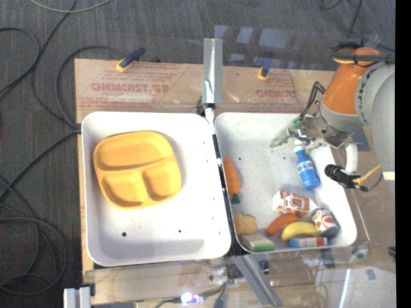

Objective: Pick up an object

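Showing "CHEMCAST" (perhaps) on board (138, 85) behind bins.

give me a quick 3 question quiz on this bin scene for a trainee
1. True or false: the yellow tray lies in the left bin.
2. Which thing lies nearest the tool? A banana B blue bottle C carrot
3. Fill in: the carrot lies along the right bin's ____ wall.

Key: 1 true; 2 B; 3 left
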